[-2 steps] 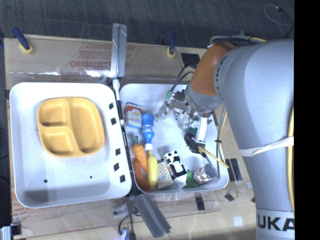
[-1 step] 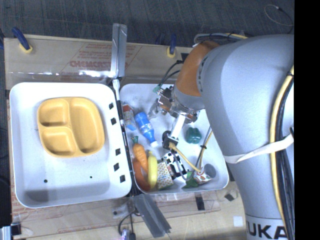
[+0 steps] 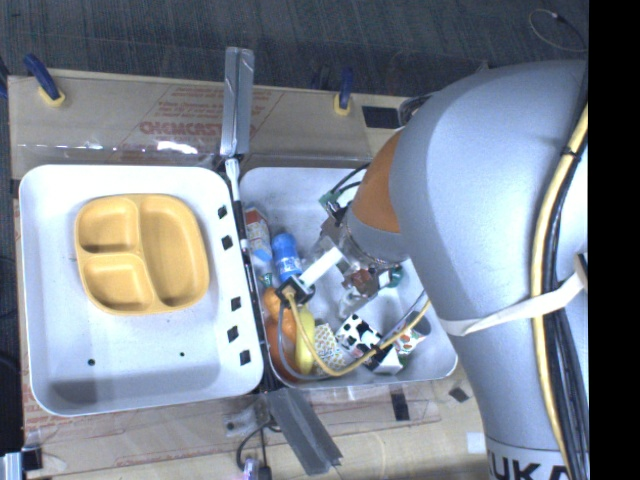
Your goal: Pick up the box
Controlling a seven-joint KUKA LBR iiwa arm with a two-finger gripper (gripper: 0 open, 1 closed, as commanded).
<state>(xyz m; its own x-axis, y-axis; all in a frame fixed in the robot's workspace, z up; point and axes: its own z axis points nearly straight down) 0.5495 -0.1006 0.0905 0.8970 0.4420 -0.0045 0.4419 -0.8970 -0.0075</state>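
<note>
Clutter lies across the right bin (image 3: 300,180), and the gripper (image 3: 347,261) hangs low over its middle, below the orange band (image 3: 375,200) of the grey arm (image 3: 480,208). The arm's bulk and the jumble under it hide the tip, so I cannot tell whether the gripper is open or closed, and nothing can be seen held in it.

A white bar-shaped piece (image 3: 320,266) slants away from the gripper toward the lower left, ending at a small black-and-yellow item (image 3: 292,291). Whether that bar belongs to the gripper or to the clutter is unclear.

Below and to the right of the gripper, in the bin's near right corner, sits what looks like the box (image 3: 398,354), small and pale with coloured print, partly crossed by a yellow cable (image 3: 345,368). It lies apart from the gripper. Between the two rests a black-and-white patched item (image 3: 352,332).

Left of the gripper, a blue bottle (image 3: 285,256) and a second bottle (image 3: 258,230) lie along the bin's left wall. Lower left of it sit orange and yellow items (image 3: 285,333).

Well to the left, the left bin (image 3: 120,378) holds a yellow divided plate (image 3: 142,252). Both bins stand side by side on the bench (image 3: 130,108).
</note>
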